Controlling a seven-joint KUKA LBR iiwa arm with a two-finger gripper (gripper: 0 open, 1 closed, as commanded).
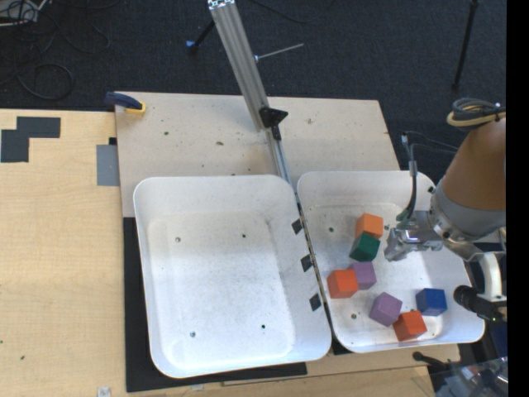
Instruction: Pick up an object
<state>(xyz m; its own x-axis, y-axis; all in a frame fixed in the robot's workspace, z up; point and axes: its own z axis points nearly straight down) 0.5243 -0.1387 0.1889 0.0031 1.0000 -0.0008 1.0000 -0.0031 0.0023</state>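
Several small blocks lie in the right bin (347, 190): an orange block (370, 224) touching a green block (364, 246), a red-orange block (342, 283) beside a purple block (364, 275), another purple block (385, 308), a red-orange block (410, 325) and a blue block (431, 300). My gripper (398, 245) hangs over the right bin just right of the green and orange blocks. Nothing shows between its fingers.
The left bin (165, 213) lies beside the right one, with black clips (307, 263) along the shared rim. A slanted metal rail (244, 60) rises behind the bins. A cable (412, 180) runs over the right bin's far edge.
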